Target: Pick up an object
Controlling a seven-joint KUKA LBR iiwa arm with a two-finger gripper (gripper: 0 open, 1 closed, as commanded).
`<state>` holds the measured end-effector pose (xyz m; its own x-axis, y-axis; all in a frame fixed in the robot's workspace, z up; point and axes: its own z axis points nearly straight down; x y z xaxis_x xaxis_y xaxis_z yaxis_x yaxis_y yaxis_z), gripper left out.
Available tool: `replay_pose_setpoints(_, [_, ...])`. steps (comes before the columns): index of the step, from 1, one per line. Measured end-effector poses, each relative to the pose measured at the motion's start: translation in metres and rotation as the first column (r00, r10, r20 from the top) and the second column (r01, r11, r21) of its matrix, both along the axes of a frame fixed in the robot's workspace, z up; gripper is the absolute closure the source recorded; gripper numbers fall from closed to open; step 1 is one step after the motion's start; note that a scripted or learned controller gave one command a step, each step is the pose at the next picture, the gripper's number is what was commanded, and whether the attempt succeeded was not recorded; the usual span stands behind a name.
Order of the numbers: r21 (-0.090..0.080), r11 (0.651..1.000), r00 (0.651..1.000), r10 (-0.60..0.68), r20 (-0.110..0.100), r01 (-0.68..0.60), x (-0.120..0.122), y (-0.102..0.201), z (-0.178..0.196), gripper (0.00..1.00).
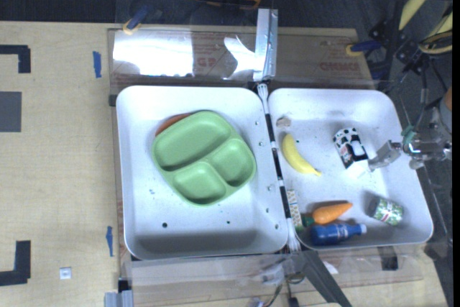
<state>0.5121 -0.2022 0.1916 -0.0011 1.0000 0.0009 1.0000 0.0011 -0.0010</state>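
The right bin (338,108) holds a yellow banana (298,157), a black-and-white toy (350,147), an orange carrot (332,211), a blue bottle (336,231) and a small green-and-white can (387,211). The carrot and the bottle lie side by side near the front wall. My gripper (394,152) hangs at the bin's right rim, just right of the black-and-white toy and above the can. Nothing shows in its grasp.
In the left bin (136,219) a green divided plate (204,157) lies tilted over a red-orange thing (170,123). A clear panel and a metal strip (265,43) stand behind the bins. Tripod legs and cables crowd the floor at the right.
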Motion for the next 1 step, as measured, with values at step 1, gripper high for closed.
replay_pose_setpoints(1, [-0.002, 0.997, 0.997, -0.073, 0.003, 0.073, 0.0509, 0.0126, -0.0274, 0.0])
